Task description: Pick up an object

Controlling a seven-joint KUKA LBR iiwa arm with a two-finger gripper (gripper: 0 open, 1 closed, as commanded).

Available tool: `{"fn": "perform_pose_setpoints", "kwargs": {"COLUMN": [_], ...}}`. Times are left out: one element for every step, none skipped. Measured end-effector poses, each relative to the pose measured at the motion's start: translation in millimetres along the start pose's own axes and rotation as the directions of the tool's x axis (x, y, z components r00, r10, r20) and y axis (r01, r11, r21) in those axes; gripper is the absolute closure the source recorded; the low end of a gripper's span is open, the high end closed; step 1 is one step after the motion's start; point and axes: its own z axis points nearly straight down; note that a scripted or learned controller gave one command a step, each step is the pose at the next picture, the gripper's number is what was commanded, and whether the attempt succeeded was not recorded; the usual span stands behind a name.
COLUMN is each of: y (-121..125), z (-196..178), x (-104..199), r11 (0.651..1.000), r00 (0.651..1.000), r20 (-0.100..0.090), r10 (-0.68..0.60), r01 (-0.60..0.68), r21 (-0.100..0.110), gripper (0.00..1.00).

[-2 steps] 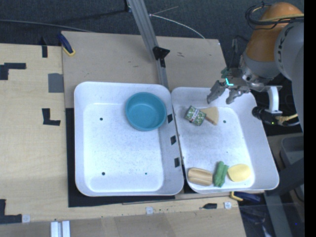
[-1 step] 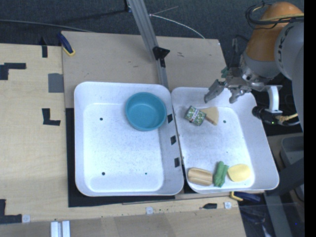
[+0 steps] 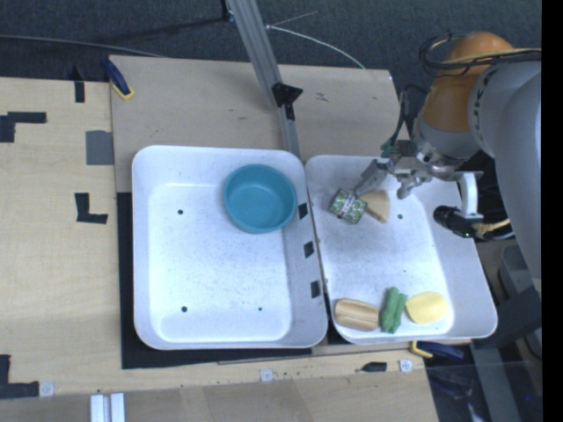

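My gripper (image 3: 383,186) hangs over the far part of the right bin (image 3: 457,262) with its fingers spread open and nothing between them. Its left finger (image 3: 368,182) slants down toward a green patterned object (image 3: 347,207). A tan wedge (image 3: 379,207) lies against that object, just below the gripper. Along the right bin's near edge lie a tan bread roll (image 3: 355,314), a green vegetable (image 3: 392,309) and a yellow piece (image 3: 426,307).
A blue bowl (image 3: 259,198) sits in the far part of the left bin (image 3: 176,262). A grey metal pole (image 3: 260,51) slants down to the gap between the bins. The arm's orange band (image 3: 453,90) and cables stand right of the right bin.
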Motion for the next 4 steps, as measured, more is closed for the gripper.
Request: {"fn": "perform_pose_setpoints", "kwargs": {"y": [3.8, 0.3, -1.9, -6.1], "z": [47.0, 40.6, -1.8, -47.4], "x": [-0.7, 1.1, -0.1, 5.7], "r11": [1.000, 1.000, 1.000, 1.000], "r00": [1.000, 1.000, 1.000, 1.000], "r20": [0.007, 0.001, 0.000, 0.000], "r10": [-0.002, -0.002, 0.000, -0.001], "r01": [0.002, 0.002, 0.000, 0.001], "r21": [-0.020, -0.005, -0.009, -0.011], "gripper": [0.00, 1.00, 1.00, 1.00]}}
